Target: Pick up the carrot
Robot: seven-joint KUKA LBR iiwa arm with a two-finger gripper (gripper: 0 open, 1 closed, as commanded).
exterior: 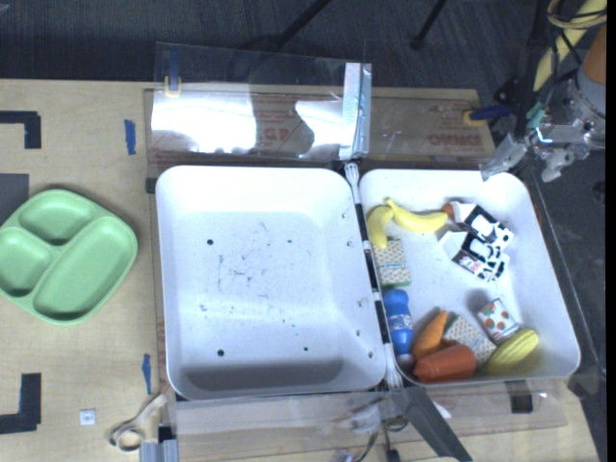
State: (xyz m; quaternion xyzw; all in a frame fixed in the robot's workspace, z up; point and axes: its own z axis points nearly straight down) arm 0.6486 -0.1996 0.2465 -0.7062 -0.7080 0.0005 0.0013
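The gripper (525, 152) is hovering above the right bin's (551, 258) far right corner, its state indeterminable, while the carrot (430, 331) is lying ungrasped near the bin's near edge.

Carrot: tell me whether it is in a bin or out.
In. The carrot lies in the right bin, near its front edge, between a blue bottle and a red pepper.

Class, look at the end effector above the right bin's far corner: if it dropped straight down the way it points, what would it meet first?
Probably the far right rim of the right bin; the end effector hangs above it. Depth is unclear.
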